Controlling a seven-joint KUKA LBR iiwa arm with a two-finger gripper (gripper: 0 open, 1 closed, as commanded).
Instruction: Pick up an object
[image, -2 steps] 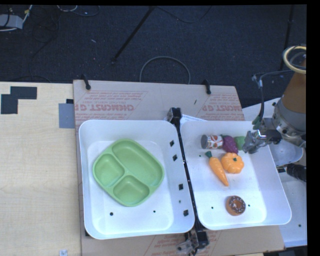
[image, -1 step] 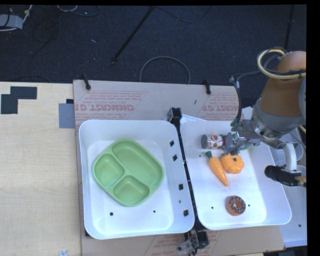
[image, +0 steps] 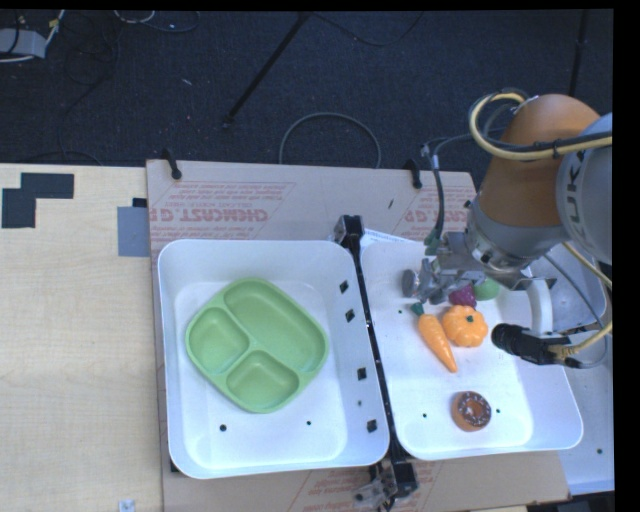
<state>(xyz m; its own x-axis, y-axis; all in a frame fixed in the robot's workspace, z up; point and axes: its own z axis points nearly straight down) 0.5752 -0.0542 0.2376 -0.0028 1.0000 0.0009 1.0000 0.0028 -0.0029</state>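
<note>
Right bin, tool above carrot

One camera sits high above the bench and looks down at a slant — far enough to see both white bins whole. The dark floor fills the top of the frame.

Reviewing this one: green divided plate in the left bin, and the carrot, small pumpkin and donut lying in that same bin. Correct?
Not quite. The camera view shows the green divided plate in the left bin, but the carrot, small pumpkin and donut lie in the right bin.
</note>
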